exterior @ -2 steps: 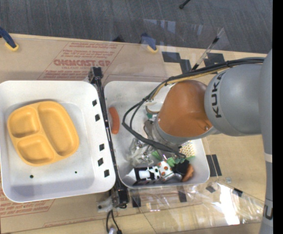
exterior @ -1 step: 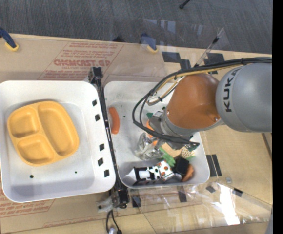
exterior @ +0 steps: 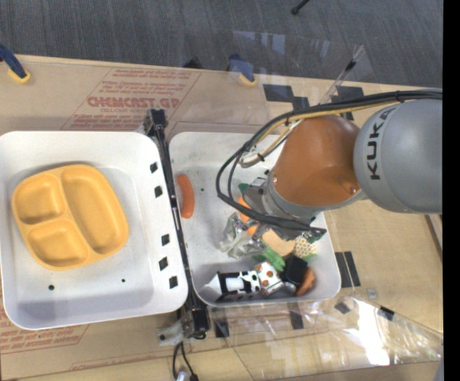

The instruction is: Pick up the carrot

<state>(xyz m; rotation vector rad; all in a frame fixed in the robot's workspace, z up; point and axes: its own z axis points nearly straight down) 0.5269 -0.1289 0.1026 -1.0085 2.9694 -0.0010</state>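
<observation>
The arm's orange wrist band hangs over the right bin [exterior: 206, 153], hiding much of its middle. Below the band, the metal gripper [exterior: 240, 235] points down at the bin floor, left of a toy pile. An orange piece with a green leafy end [exterior: 273, 255] shows right beside the gripper; it looks like the carrot [exterior: 253, 229], mostly hidden under the wrist. Whether the gripper touches it is unclear. A separate orange-red sausage-shaped toy [exterior: 185, 195] lies by the bin's left wall, apart from the gripper.
The left bin [exterior: 24, 292] holds a yellow divided plate [exterior: 69, 214]. Several small toys, including a black-and-white one [exterior: 242, 282], crowd the right bin's near corner. A black divider strip [exterior: 170, 213] runs between the bins. Cables loop above the wrist.
</observation>
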